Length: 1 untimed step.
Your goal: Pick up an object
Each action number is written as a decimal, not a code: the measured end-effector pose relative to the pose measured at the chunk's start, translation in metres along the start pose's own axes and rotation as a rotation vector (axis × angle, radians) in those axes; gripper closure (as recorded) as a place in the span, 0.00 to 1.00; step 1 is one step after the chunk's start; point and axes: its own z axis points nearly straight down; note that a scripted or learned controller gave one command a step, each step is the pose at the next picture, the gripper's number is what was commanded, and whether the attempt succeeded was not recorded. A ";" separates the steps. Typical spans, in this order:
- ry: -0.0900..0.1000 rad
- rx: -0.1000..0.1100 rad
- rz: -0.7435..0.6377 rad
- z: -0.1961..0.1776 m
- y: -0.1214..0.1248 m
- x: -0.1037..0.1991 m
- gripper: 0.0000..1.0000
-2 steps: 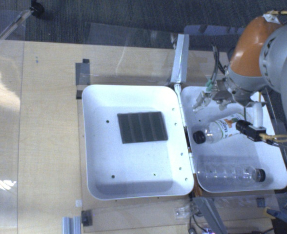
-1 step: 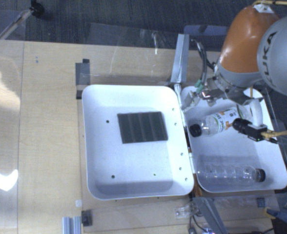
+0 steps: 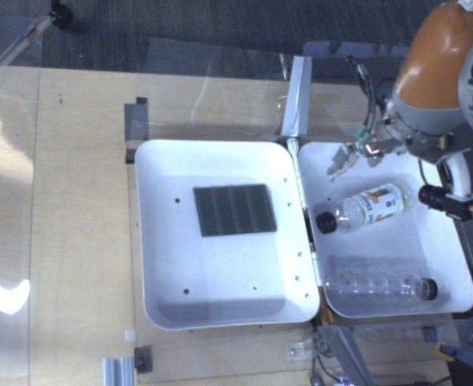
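Nearest you, a clear bottle lies along the front wall of the right bin, a labelled bottle with a black cap lies mid-bin behind it, the gripper hangs above the back corner holding nothing, claw state indiscernible, and the left bin holds a dark ribbed pad.

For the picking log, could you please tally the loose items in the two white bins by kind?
Clear plastic bottles: 2, both lying in the right bin: a labelled bottle and a plain bottle.
Dark ribbed flat pads: 1, the dark ribbed pad in the left bin.
Total: 3.
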 end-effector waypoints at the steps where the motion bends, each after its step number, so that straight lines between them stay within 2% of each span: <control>1: 0.001 0.003 0.008 0.026 -0.033 -0.062 0.00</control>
